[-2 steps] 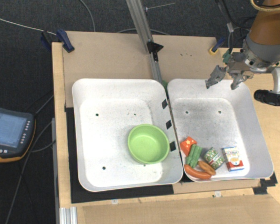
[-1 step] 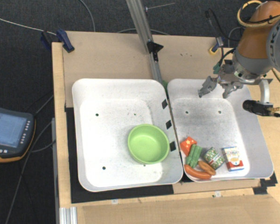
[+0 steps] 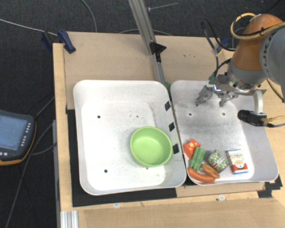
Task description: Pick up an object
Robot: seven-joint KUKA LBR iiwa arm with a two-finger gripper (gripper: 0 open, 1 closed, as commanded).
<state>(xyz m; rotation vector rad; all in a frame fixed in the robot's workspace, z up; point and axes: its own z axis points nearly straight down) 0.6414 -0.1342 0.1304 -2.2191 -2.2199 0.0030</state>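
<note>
The gripper hangs over the upper part of the right bin with its fingers spread and nothing between them; the objects lie well apart from it along that bin's near edge: an orange block, green pieces, a small carton; a green bowl sits in the left bin.

Two shallow white plastic bins, the left bin and the right bin, are speckled with fine dark flecks. A round lime-green plastic bowl lies in the left one. The right one holds a small red-orange block, a long green vegetable toy, an orange sausage-shaped toy and a small white-and-orange printed carton.
</note>
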